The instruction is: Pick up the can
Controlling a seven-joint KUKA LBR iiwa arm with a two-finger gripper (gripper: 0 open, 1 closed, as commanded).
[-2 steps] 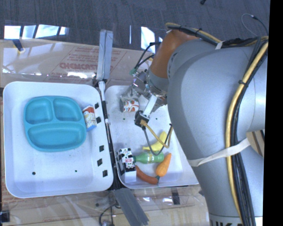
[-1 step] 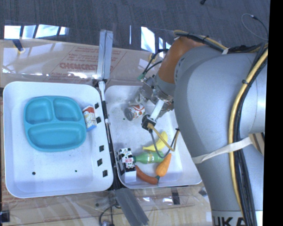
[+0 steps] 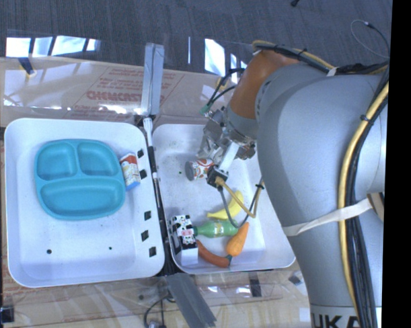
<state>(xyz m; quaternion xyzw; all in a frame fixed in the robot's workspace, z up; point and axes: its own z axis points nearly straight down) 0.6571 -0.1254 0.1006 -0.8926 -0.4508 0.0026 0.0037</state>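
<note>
The can is small, red and white with a grey end. It lies on its side in the upper middle of the right bin, its grey end pointing left. My gripper hangs right over the can's right part, reaching down from the orange-banded wrist. The gripper's body hides where it meets the can, so contact cannot be judged.
In the right bin's lower half lie a yellow banana, a green bottle, an orange carrot, a red pepper and a cow-patterned carton. The left bin holds a blue divided plate and a small carton.
</note>
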